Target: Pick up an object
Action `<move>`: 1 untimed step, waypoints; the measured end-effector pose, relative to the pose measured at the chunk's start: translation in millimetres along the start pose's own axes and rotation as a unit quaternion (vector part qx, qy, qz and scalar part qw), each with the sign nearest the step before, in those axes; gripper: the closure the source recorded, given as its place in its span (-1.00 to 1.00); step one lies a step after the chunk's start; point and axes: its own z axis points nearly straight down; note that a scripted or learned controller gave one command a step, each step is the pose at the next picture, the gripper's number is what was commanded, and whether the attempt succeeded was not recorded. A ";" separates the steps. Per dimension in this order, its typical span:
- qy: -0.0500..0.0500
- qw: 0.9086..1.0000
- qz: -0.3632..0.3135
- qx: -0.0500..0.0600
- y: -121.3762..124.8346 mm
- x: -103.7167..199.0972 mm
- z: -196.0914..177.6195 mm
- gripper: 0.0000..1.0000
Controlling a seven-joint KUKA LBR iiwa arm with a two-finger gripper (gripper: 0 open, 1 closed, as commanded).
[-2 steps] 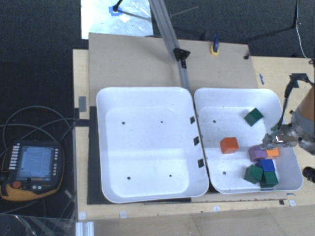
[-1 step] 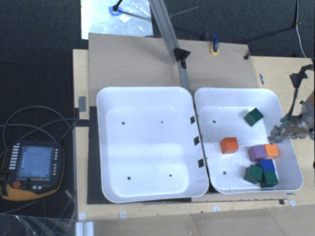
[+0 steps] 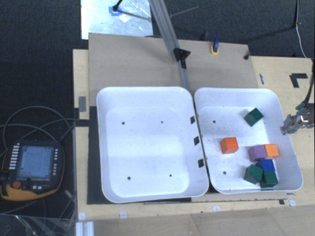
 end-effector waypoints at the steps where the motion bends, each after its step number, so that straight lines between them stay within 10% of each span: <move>1: 0.003 1.000 -0.003 0.003 12.0 52.7 13.5 1.00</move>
